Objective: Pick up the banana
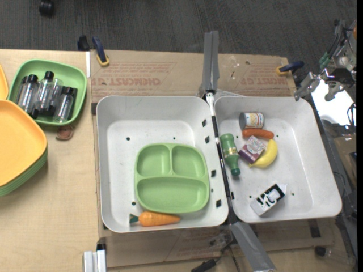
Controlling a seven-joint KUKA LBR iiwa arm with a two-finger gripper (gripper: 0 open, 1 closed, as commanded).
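Observation:
The yellow banana [267,154] lies in the right bin [306,157], a little above its middle, curving up to the right. A purple packet [253,148] touches its left side. An orange carrot piece [258,134] lies just above its upper tip. Nothing covers the banana from above.
Also in the right bin are a small can [251,119], a green bottle [229,153] by the left wall and a black-and-white carton [267,199] near the front. The left bin [116,152] holds a green divided plate [171,178] and a carrot [156,219]. Metal fixtures [332,67] stand beyond the right bin's far corner.

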